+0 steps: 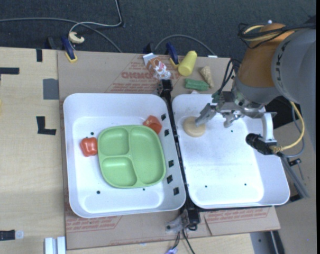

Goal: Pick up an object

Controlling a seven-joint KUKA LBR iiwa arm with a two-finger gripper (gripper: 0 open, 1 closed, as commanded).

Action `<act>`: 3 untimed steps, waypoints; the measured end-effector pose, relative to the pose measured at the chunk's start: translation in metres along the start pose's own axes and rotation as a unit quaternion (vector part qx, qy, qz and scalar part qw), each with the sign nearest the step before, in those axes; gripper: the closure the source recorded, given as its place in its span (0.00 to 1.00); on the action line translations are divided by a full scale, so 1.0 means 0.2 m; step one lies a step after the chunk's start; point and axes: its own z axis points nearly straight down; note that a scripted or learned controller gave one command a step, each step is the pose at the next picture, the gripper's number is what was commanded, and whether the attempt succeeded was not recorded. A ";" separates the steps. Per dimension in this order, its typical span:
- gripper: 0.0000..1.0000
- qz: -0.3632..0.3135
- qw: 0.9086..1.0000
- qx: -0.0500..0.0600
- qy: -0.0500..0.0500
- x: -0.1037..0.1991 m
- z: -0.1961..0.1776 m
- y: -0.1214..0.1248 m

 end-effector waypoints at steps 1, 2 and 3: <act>0.00 0.000 1.000 0.000 0.000 0.01 0.41 0.11; 0.00 0.000 1.000 -0.003 0.000 -0.03 0.46 0.26; 1.00 -0.001 1.000 -0.008 -0.001 -0.03 0.38 0.27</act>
